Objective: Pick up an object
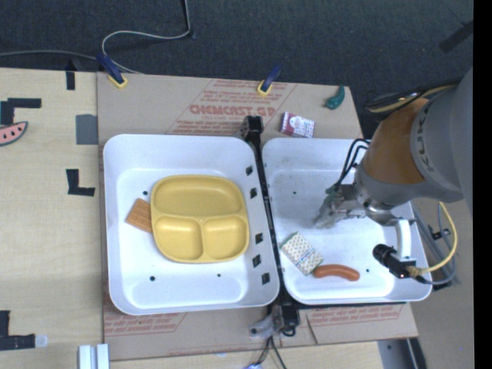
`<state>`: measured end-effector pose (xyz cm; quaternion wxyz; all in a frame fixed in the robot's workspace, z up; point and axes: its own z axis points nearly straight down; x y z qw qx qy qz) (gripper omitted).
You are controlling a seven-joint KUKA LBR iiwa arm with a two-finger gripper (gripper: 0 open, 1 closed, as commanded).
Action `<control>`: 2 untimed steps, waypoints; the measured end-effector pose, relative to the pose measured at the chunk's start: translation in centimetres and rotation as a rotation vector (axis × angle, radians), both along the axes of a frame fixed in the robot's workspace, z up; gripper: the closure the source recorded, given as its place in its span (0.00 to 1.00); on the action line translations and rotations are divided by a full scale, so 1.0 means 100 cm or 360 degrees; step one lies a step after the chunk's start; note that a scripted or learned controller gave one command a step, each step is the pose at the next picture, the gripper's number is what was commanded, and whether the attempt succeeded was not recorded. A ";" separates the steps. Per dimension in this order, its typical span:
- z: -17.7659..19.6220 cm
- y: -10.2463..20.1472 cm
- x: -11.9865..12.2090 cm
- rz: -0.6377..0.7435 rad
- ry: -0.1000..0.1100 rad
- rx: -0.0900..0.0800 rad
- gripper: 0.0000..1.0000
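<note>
Nearest the camera, at about five o'clock in the view, a small orange sausage [336, 272] lies on the floor of the right bin [296, 160], with a patterned packet [301, 253] just beside it toward nine o'clock; both rest flat, untouched. Just beyond them, toward the bin's middle, the gripper [329, 213] hangs low over bare white floor with nothing between its fingers; whether they are spread or pressed together I cannot tell. Across the divider at nine o'clock, the left bin [123, 156] holds a yellow divided tray [201, 218] with a brown cracker-like piece [139, 215] tucked at its edge. Farther off, at twelve o'clock on the desk [46, 152], sits a small red packet [296, 124]. By my judgement nothing is lifted yet; the whole pick remains.
</note>
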<state>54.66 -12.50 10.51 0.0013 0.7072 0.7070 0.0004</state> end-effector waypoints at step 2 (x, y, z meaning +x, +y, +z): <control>-0.019 0.002 0.060 0.0003 -0.0001 0.0002 0.00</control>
